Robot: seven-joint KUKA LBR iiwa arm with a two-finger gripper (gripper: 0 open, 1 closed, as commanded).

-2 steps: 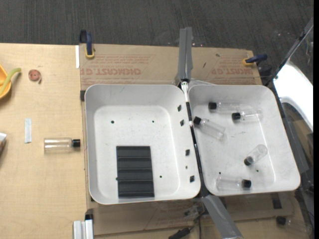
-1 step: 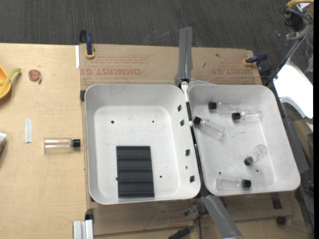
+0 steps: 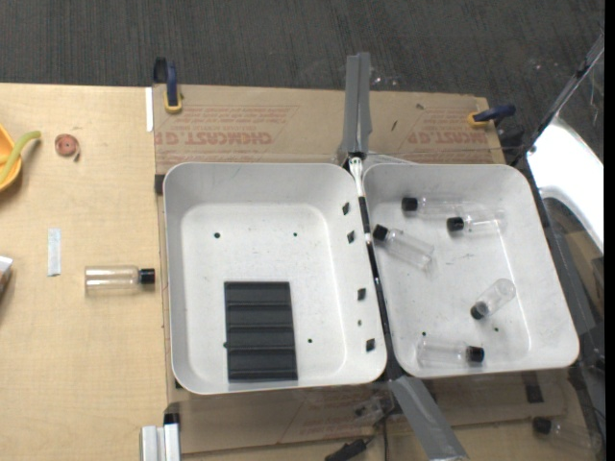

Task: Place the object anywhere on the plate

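Five clear vials [image 3: 404,246], faint outlines

The wooden bench [image 3: 77,353] is carrying two white bins, the left bin [image 3: 192,373] and the right bin [image 3: 548,344], lying on brown cardboard [image 3: 279,133]. A clear vial [image 3: 117,278] is lying left of them, near a small white strip [image 3: 54,253].

a lab bench: cardboard sheet [image 3: 327,128] held by clamps [image 3: 168,84], two white bins [image 3: 178,257], clear vials [image 3: 404,246]
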